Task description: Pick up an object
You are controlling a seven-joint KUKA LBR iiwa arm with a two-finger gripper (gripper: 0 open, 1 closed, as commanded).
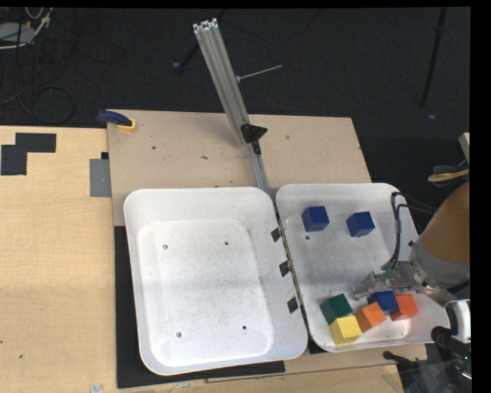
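A robotics laboratory or test room is shown. A plain wooden bench (230,150) is seen, and on it two shallow white bins (153,211) are placed side by side on a dark mat. Small coloured blocks (315,218) of foam or wood are kept in the right bin, as are used in grasping trials. A long aluminium rail (224,77) is fixed at the back of the bench and is tilted upward. Loose cables (31,19) are left on the dark carpet floor behind. A grey robot arm (449,246) with an orange band is mounted at the right side.
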